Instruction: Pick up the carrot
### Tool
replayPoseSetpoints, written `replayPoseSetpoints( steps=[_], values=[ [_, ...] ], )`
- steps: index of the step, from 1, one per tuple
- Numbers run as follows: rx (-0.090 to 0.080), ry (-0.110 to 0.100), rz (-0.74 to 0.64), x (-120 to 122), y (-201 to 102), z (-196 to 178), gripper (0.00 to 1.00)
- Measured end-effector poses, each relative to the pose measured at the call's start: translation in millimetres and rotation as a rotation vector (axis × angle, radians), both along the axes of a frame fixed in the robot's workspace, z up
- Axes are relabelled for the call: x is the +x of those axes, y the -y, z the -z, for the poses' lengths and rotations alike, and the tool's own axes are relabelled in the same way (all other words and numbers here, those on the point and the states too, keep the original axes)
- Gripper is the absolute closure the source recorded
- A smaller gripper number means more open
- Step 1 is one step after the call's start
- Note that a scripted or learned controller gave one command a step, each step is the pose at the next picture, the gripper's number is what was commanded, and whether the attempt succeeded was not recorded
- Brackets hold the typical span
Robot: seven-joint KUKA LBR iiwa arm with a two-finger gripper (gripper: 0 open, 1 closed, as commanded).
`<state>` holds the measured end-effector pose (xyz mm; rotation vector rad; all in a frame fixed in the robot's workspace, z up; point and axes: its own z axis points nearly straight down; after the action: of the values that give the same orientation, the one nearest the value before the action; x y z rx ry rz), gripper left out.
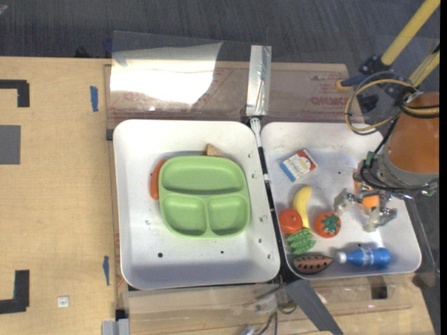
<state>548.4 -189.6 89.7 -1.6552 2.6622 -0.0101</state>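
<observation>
Desk [56, 187] carried two white bins, and the left bin [133, 257] held a green plate [204, 195]. The end effector [370, 211] hung over the right bin [405, 257], grip state impossible to tell. What looked like the carrot [153, 181] peeked from under the plate's left edge, so a grab could catch the rim instead.
</observation>
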Motion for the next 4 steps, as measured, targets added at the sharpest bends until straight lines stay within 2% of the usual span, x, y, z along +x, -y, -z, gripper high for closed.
replayPoseSetpoints(
  steps=[1,2,3,4],
  values=[
    [0.005,0.012,0.001,3.9,-3.7,-12.4,1.0],
    [0.003,0.002,-0.039,13.4,-50.5,-87.6,1.0],
    [0.0,-0.003,-0.397,-5.3,14.0,-97.2,1.0],
    [0.003,0.004,-0.396,-2.6,10.8,-108.1,1.0]
  ],
)
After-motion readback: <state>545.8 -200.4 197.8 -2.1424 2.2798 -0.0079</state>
